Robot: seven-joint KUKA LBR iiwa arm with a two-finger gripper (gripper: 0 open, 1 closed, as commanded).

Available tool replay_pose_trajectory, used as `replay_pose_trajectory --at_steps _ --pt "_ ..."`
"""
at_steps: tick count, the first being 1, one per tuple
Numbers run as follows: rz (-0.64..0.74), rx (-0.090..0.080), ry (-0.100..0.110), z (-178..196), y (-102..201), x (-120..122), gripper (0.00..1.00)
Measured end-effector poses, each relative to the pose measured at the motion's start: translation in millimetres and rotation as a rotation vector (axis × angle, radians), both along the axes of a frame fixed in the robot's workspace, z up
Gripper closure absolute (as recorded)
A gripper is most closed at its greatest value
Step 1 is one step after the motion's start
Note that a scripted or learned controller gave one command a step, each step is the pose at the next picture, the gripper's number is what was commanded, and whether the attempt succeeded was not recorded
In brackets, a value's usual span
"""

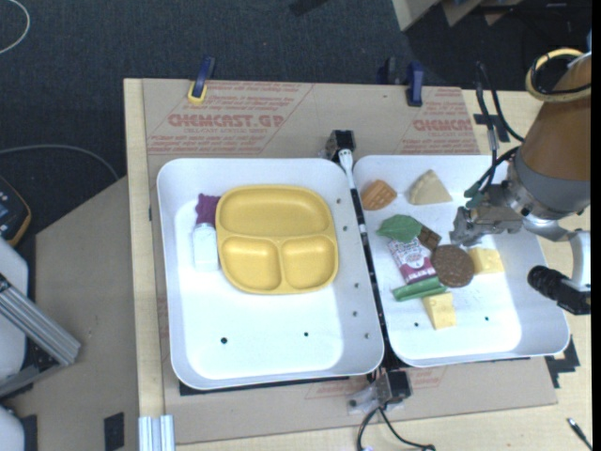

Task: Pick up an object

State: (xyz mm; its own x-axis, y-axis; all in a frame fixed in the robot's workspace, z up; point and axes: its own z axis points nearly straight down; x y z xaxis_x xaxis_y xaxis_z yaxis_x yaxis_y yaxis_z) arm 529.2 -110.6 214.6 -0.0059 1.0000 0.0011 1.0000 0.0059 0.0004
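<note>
The round brown cookie [454, 265] lies flat in the right bin [526, 332], beside a yellow block [486, 260]; my tool [472, 224] hovers above, grip state unclear.

Bright, even overhead light, no hard shadows. Both white bins run close to blown out: left bin [272, 346] floor shows almost no texture, right bin [488, 332] similar, with a faint soft shadow along the rims at 6 o'clock. Yellow tray [277, 238] has mild sheen on its ridges, colours well saturated. Dark floor [84, 45] at 11 o'clock is underexposed, detail crushed. Surface [310, 116] print legible, so focus is decent mid-frame. Arm [559, 148] at 3 o'clock slightly soft. Small items in right bin low-res, edges mushy. Slight noise overall. No obvious distortion at the edges.
</note>
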Motion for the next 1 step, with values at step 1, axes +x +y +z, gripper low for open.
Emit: replay_pose_trajectory --at_steps 1 --pt "0.001 0.000 -0.005 14.7 51.6 17.8 1.00"
